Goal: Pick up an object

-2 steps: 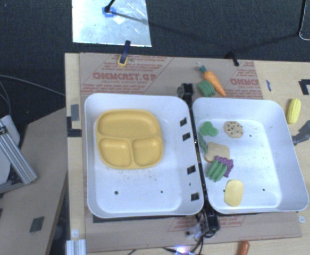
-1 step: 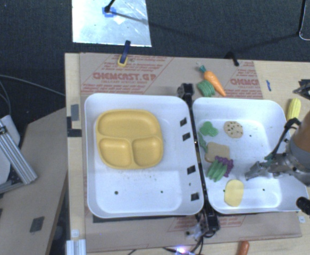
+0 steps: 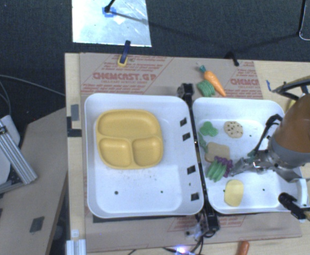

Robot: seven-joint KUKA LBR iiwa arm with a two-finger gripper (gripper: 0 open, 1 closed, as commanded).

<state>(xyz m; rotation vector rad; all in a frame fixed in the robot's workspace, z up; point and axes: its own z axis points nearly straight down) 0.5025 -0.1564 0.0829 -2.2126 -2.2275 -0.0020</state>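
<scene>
The gripper (image 3: 239, 166) sits low in the right bin (image 3: 261, 108), at the end of the grey arm (image 3: 303, 137) that enters from the right edge. Its two fingers point left, toward the bin's centre-left cluster of toys. The fingertips lie against or just beside the purple and green bundle (image 3: 218, 169). Whether the fingers stand apart or together cannot be told at this resolution, and no item is visibly between them.

The purple and green bundle lies with its long axis running from upper right to lower left, its green strands fanning toward the lower left. Just above it, touching or overlapping, is a tan flat piece (image 3: 217, 151). Above that, a green leafy toy (image 3: 206, 128) lies near the bin's left wall. A round cookie (image 3: 232, 129) rests to the right of the leafy toy, apart from it. Below the gripper, a yellow oval piece (image 3: 234, 192) lies near the front wall, its long axis roughly vertical in the view.

The left bin (image 3: 139, 195) holds a yellow divided tray (image 3: 129, 138). Outside the bins, a toy carrot (image 3: 213, 80) lies on the cardboard sheet (image 3: 160, 73), tip pointing lower right.
</scene>
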